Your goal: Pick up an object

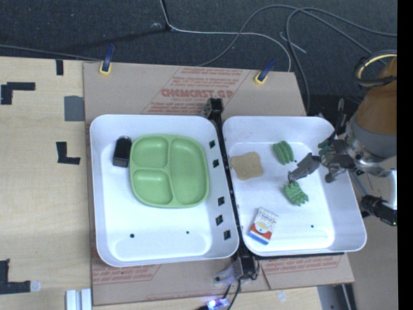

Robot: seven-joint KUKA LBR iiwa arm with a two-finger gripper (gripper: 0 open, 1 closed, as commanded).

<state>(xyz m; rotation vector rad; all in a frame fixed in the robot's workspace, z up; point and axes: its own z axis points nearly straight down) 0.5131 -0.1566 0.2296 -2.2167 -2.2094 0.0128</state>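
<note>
The gripper [308,166] hangs with its fingers spread and nothing between them over the right bin [342,237], just right of two green toy pieces [295,193]. To grasp well, it should centre over the nearer piece, drop straight down, then clamp.

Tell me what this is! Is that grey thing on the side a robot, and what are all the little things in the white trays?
Yes, it is a robot arm, seen by a camera up above looking down. It reaches in from the side, and its hand hangs over the right bin, near some green toys. I can't see anything between its fingers, so it isn't holding anything. That bin has two green leafy pieces, a tan square and a small carton. The left bin has a green divided plate with a black block beside it. The robot's job is to pick something up.
</note>
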